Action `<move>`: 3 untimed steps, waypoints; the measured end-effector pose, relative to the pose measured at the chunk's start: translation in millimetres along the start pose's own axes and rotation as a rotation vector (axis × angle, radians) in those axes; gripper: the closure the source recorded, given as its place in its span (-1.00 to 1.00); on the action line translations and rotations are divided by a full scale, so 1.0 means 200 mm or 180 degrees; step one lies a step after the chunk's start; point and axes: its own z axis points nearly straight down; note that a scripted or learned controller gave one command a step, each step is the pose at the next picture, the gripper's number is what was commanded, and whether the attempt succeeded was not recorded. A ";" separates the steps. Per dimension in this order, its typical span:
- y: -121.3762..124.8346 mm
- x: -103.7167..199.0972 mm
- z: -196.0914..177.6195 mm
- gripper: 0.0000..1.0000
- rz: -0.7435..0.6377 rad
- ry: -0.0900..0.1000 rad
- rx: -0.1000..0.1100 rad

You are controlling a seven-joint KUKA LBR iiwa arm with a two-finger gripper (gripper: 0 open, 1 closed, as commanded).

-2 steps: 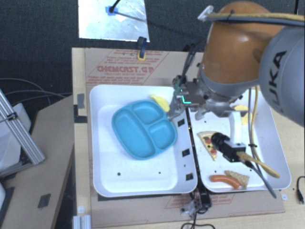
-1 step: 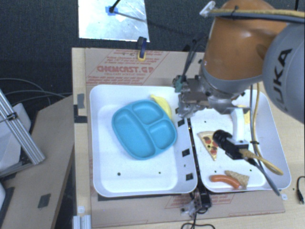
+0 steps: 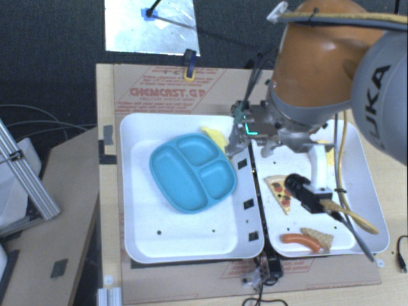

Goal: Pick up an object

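Positioned above the wall shared by the two shallow white bins, near their far end, the hand (image 3: 245,129) is partly covered by the grey and orange arm (image 3: 319,50). Whether it is wide or narrow cannot be told, and nothing can be seen held in it. Just beside it, in the far right corner of the left bin (image 3: 143,225), a small yellow curved plastic piece (image 3: 213,136) is lying, partly tucked behind the rim of a blue divided plastic tray (image 3: 191,174).

This yellow piece is judged the likeliest thing to be picked. It is expected to be light, stiff and smooth, so some slipping is to be feared. It would best be taken across its narrow middle, clear of the tray's edge.

In the right bin (image 3: 364,177) a toy pizza slice (image 3: 278,190), an orange-red sausage (image 3: 294,239) and a tan wedge (image 3: 319,237) are laid, all probably light as well.

"CHEMCAST GP" is printed in red on the brown sheet (image 3: 169,93) under the bins, and the letters "UKA" can be read on the arm.
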 end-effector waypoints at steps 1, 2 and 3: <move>0.00 0.00 -0.06 1.00 -0.0019 0.0003 -0.0010; 0.00 0.00 -0.05 -1.00 -0.0018 0.0002 -0.0007; 0.02 -0.08 -0.20 -1.00 0.0039 -0.0003 0.0000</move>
